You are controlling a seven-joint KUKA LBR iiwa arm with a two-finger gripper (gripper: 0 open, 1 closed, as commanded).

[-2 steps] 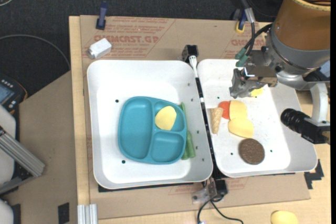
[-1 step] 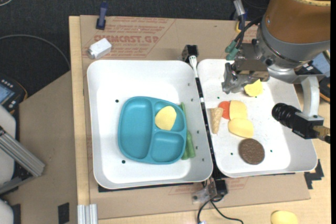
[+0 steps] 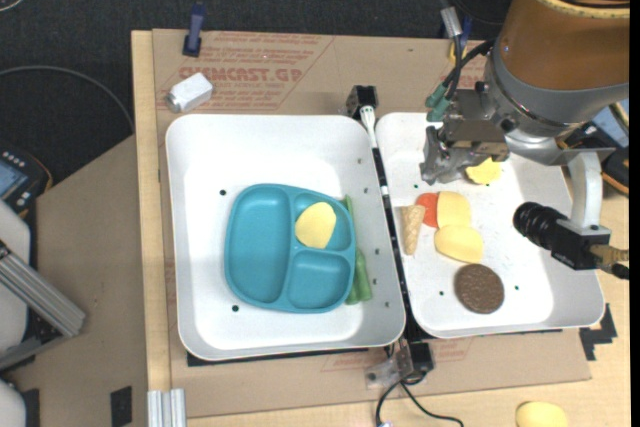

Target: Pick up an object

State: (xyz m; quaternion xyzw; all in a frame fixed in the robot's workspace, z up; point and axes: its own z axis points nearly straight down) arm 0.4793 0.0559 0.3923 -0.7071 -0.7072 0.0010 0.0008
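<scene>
White right bin (image 3: pixel 560 310): yellow, orange and tan play-food pieces (image 3: pixel 452 225) and a brown disc (image 3: pixel 480 288), clustered centrally within reach. Pincer (image 3: pixel 447 165) hangs low over the cluster's upper edge; finger state cannot be told. Left bin (image 3: pixel 200 215): teal divided tray (image 3: pixel 265 250) with yellow piece (image 3: pixel 316 225).

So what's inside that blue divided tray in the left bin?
A yellow piece lies in the upper right compartment of the blue tray. A green thing shows along its right edge; whatever is beneath the tray is covered.

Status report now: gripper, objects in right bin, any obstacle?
Gripper low over right bin, nothing seen held. Yellow pieces, brown disc loose below it. No obstacle seen.
</scene>
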